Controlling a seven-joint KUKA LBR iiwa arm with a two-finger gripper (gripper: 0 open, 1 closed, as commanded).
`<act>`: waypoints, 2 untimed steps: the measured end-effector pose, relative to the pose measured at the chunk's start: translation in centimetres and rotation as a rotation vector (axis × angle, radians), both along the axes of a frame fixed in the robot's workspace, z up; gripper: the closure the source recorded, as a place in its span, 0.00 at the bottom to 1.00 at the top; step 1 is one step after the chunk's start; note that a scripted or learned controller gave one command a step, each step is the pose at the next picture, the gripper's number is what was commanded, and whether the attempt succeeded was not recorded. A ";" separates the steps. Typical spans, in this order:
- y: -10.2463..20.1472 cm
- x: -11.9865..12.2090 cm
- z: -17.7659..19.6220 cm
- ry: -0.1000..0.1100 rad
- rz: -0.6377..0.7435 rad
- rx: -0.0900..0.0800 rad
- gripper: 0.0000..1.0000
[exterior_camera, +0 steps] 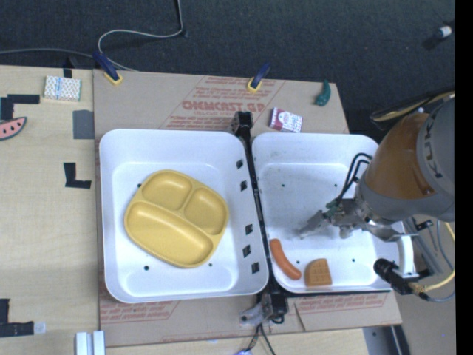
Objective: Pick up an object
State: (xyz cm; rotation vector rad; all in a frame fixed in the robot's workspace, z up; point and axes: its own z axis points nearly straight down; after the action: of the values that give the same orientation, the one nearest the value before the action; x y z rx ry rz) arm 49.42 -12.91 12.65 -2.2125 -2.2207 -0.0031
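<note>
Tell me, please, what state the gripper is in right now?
Gripper: cannot be told; it is low in the right bin, with nothing seen held.

Your arm (pixel 414 172) comes in from the right edge of the frame, its broad orange band sitting at right of centre with grey housing above and to the right of it. From there the wrist slants down and to the left, ending in the gripper (pixel 304 230) just right of the frame's middle, slightly below centre. You see its thin dark fingers (pixel 314 222) pointing left and a little downward, drawn to a narrow tip with nothing between them.
</note>
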 end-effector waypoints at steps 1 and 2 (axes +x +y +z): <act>2.6 -1.0 -4.1 -0.006 -0.004 -0.008 0.00; 2.5 -0.9 -3.1 -0.007 -0.005 -0.009 1.00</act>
State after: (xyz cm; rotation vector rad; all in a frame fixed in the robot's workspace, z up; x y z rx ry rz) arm 48.51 -10.37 9.57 -2.2258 -2.2231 -0.0013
